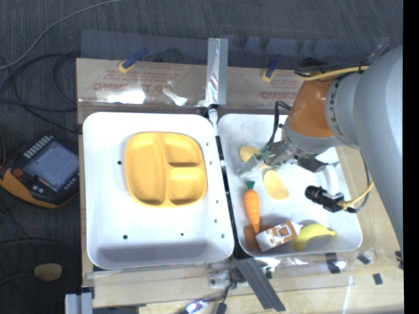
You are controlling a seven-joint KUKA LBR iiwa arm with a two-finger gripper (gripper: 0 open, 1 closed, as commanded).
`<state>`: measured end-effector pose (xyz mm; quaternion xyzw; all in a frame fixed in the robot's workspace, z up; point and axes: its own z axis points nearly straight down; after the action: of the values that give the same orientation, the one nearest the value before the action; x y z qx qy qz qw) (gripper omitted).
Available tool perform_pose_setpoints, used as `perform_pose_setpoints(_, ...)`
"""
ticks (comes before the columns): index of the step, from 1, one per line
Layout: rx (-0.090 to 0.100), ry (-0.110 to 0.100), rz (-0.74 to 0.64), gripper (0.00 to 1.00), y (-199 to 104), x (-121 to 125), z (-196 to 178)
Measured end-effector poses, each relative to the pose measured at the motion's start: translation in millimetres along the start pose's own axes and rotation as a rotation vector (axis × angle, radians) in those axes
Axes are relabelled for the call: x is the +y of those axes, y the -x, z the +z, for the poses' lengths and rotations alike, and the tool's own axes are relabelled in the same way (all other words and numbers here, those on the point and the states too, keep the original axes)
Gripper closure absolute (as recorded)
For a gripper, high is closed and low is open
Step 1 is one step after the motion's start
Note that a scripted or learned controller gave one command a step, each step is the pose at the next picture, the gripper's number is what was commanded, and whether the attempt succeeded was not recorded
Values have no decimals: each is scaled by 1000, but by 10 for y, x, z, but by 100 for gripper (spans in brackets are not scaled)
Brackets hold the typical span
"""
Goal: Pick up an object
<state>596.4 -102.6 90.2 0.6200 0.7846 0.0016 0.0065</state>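
While the grey arm with its orange band reaches in from the right, you see its gripper [262, 159] low in the right bin [349, 239], and you cannot tell from this angle whether it is open or closed. Just beside it lie a pale yellow slice [247, 153] and a pale yellow chip-like piece [276, 186], with a toy carrot [252, 206], a small carton [277, 235] and a banana [313, 235] nearer the front wall. The left bin [105, 241] holds a yellow divided tray [165, 168].
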Motion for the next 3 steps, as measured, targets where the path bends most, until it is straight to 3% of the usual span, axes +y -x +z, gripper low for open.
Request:
perform_pose_setpoints(1,2,0,26,0,-108,-640,-12)
perform_pose_setpoints(2,-2,3,34,0,466,-1155,-15)
perform_pose_setpoints(3,-7,5,-135,0,194,-1065,-19)
